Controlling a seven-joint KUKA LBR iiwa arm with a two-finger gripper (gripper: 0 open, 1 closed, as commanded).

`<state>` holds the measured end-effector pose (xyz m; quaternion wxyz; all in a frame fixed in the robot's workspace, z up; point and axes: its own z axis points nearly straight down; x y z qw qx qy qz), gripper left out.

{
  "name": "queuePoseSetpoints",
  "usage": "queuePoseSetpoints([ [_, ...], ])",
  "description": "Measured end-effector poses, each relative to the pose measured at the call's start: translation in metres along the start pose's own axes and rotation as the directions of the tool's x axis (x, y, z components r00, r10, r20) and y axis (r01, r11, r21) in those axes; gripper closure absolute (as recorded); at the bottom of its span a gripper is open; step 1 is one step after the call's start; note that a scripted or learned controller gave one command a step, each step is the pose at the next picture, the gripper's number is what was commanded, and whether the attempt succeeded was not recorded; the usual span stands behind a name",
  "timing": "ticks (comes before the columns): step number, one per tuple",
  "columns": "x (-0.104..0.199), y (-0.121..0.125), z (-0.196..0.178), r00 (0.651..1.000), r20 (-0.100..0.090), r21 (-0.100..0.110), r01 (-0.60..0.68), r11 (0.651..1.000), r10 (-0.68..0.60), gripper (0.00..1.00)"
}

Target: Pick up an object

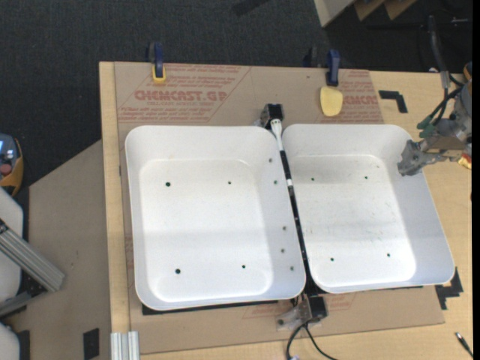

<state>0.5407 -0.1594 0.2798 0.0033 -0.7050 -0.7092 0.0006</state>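
Nearest first: 2 shallow white bins sit side by side on the table (pixel 225 336). The left bin (pixel 142 223) and the right bin (pixel 420 253) touch along a dark seam that runs 12 to 6 o'clock. Both floors show bare white with small dark dots, and the right floor has some faint scuffing. I can make out nothing loose in either bin.

Farther back, at about 3 o'clock, the hand (pixel 411 161) hangs over the upper right rim of the right bin. It is grey, blurred and small. I cannot tell how its fingers stand, and nothing is visible between them.

Farthest, at about 1 o'clock, a small yellow object (pixel 331 101) lies on the brown board just beyond the right bin's far rim, below a blue clamp (pixel 332 64). It looks like the only candidate for the pick, though that is a judgement. Its long axis runs roughly 12 to 6 o'clock. The narrower end seems to point to 12, toward the clamp, but it is too small to be sure.

To do the step well, I would confirm a target before descending, come straight down over its middle, and close across the short axis, 9 to 3. The clamp stands close behind it, so the approach should keep clear of that.
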Motion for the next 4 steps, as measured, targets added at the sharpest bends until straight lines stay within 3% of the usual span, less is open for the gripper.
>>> queuePoseSetpoints([
  [1,0.102,0.068,0.046,1.000,0.003,-0.009,0.003,1.000,-0.003,1.00],
  [2,0.149,0.043,-0.108,1.000,0.002,-0.024,0.001,1.000,-0.001,1.00],
  [3,0.153,0.084,-0.035,1.000,0.004,0.001,-0.004,1.000,0.004,1.00],
  [4,0.143,0.041,-0.196,1.000,0.004,-0.026,-0.006,1.000,0.006,1.00],
])
